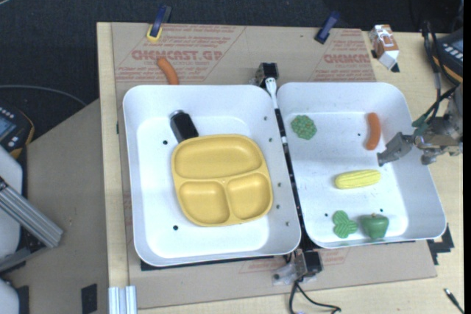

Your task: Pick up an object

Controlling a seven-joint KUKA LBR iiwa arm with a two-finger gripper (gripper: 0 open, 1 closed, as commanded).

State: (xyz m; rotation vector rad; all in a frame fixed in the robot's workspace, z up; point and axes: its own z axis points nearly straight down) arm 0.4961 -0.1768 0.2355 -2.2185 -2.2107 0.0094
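The right white bin point(324, 95) holds several toy foods: an orange sausage point(373, 130), a yellow corn cob point(358, 179), a green leafy piece point(303, 127), a green broccoli point(343, 224) and a green pepper point(374, 226). My gripper point(390, 151) reaches in low over the bin's right side. It is just right of the sausage's lower end and above-right of the corn. Nothing shows held in it.
The left bin point(143, 158) holds a yellow divided plate point(219, 179) and a black block point(182, 126). On the bench behind the bins lie another orange sausage point(168, 70), two blue clamps point(157, 23) point(327, 28) and a small box point(384, 45).
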